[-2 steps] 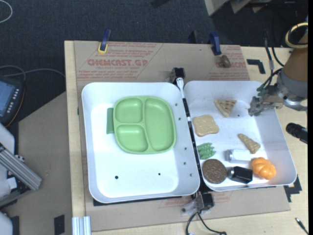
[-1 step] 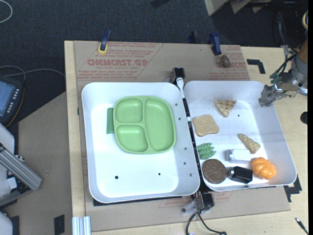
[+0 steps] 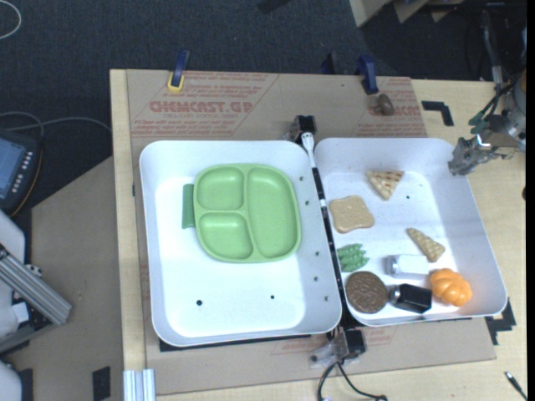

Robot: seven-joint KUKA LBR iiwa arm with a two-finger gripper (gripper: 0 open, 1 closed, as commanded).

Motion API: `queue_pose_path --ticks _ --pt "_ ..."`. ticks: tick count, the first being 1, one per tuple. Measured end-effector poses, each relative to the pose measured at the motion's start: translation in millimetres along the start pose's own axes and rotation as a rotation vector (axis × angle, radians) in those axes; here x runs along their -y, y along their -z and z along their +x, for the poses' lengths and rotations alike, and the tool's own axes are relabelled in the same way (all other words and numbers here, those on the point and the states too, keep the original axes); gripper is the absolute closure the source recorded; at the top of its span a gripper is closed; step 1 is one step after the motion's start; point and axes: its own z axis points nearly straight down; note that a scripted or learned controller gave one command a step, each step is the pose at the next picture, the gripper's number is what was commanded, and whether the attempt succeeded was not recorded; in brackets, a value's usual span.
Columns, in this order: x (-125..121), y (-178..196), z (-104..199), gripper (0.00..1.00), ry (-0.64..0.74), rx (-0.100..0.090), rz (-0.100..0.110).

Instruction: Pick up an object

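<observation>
Objects for picking all lie in the right bin (image 3: 468,199), and none has been lifted, so the task looks barely begun. A triangular sandwich piece (image 3: 384,182) sits at the far side of that bin, with a toast slice (image 3: 351,214) just nearer and to its left. A second tan wedge (image 3: 426,245) lies toward the middle right. Along the near edge the items crowd together: a green pea pod toy (image 3: 352,257) by the left wall, a round brown cookie (image 3: 367,291) beside a black block (image 3: 411,297), a small white cylinder (image 3: 407,265) just behind them, and an orange pumpkin-like toy (image 3: 451,286) in the near right corner, touching or almost touching the black block.

The left bin (image 3: 159,249) holds a green divided plate (image 3: 247,211), lying flat and well apart from the toys.

The gripper (image 3: 465,158) hangs at the far right edge of the right bin, above its rim, well apart from every item. It carries nothing that I can see; whether it is spread or closed I cannot tell at this size.

By my judgement the whole of the work is left: choosing a target, moving over it, descending, closing and lifting. The sandwich piece is the nearest candidate and stands free of neighbours.
</observation>
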Motion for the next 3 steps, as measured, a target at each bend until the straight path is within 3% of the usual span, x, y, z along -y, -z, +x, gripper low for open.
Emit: queue_pose_path --ticks 3 --pt "81.4 4.8 153.8 1.0 0.004 -0.005 0.009"
